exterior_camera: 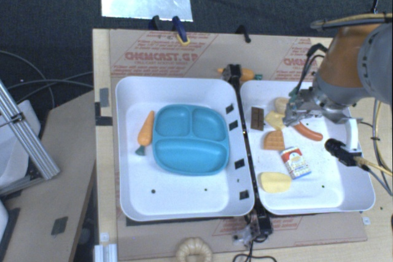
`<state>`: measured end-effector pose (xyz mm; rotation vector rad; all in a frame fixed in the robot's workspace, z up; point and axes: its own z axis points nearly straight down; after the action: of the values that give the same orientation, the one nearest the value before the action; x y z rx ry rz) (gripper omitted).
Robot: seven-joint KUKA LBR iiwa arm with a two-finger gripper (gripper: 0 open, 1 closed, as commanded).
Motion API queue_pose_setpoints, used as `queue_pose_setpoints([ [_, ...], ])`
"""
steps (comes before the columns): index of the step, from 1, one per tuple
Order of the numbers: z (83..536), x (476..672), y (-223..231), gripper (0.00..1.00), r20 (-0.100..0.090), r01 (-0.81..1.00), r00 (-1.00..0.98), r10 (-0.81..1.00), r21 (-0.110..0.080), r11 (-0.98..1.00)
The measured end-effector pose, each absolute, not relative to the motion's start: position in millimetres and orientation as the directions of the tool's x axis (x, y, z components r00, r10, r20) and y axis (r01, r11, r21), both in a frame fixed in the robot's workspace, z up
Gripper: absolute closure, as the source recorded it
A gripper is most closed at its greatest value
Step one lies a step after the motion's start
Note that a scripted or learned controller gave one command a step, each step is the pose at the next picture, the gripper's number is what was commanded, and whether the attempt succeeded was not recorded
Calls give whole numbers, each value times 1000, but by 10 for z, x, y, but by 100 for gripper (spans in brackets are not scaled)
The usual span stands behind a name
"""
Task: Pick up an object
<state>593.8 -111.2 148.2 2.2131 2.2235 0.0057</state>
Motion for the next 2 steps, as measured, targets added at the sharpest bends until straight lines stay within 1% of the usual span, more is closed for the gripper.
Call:
queue_pose_setpoints([
  [1, 2089, 5874, -1125, 100, -1, 1000, -4, 1000, 8, 4],
  [2, 2257, 5886, -1124, 100, -1, 1000, -5, 1000, 5, 5],
])
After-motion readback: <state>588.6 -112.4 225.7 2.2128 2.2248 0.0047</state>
